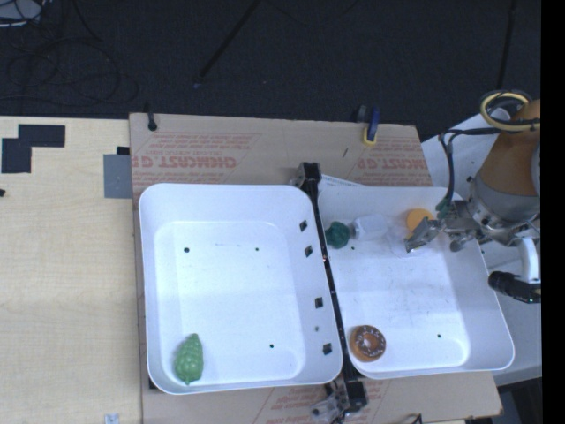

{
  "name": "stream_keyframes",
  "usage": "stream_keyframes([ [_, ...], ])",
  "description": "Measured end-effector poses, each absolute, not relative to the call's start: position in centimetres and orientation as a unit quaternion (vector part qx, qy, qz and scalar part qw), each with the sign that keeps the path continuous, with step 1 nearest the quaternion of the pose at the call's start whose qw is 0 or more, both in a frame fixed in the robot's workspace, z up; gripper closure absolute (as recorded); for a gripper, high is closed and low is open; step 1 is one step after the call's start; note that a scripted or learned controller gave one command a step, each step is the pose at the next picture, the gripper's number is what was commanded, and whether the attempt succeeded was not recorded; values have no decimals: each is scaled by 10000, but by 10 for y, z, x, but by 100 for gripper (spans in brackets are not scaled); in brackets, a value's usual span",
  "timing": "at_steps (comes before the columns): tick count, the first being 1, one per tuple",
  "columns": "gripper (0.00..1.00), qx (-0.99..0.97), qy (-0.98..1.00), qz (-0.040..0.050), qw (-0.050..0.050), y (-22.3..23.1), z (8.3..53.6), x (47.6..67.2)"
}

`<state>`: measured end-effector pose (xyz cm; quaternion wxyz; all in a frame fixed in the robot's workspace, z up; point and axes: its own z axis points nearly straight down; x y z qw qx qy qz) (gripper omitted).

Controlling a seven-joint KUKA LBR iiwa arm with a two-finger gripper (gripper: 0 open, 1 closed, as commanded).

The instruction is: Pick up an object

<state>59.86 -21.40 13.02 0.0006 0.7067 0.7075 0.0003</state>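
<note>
Both bins are plain white: the left bin [168, 203] and the right bin [477, 338]. In the left one lies a green, bumpy-textured object [188, 359]. The right one holds a dark teal object [337, 233], an orange object [418, 217], and a doughnut [367, 343] with brown icing flecked by pale sprinkles. The cardboard sheet [265, 153] beneath is tan with red lettering. The worktop [62, 281] is pale wood. The arm [512, 162] is grey with an orange band.
</note>
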Motion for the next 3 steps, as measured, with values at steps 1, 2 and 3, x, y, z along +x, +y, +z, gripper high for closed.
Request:
stream_keyframes([
  [1,0,7065,7078,6,12,-214,147,631],
  [2,0,7065,7077,13,27,-214,210,645],
  [3,0,7080,7062,-34,-64,-213,136,567],
])
